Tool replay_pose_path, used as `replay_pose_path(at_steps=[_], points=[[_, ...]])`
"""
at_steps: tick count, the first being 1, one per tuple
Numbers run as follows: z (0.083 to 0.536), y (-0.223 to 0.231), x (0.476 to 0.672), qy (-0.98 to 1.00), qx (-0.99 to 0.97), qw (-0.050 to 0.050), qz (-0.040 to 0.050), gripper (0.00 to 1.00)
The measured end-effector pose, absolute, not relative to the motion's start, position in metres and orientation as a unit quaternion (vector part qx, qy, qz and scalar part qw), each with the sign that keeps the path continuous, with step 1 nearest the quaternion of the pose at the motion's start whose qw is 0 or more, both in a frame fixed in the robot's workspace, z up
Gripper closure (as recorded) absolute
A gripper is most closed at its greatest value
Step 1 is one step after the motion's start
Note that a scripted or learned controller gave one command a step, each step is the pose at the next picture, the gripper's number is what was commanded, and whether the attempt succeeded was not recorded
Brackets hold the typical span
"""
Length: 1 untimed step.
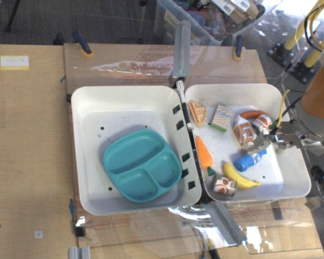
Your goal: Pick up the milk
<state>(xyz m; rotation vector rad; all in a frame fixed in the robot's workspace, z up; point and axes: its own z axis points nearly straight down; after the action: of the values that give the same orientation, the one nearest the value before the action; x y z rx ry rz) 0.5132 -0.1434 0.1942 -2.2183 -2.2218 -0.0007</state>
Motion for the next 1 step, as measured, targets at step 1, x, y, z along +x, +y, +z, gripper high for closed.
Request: replay_pose_path(at_steps=[1], points=[[0.0946, -0.1710, 0.5752, -0.718, -0.696, -0.002, -0.0013, 0.00]])
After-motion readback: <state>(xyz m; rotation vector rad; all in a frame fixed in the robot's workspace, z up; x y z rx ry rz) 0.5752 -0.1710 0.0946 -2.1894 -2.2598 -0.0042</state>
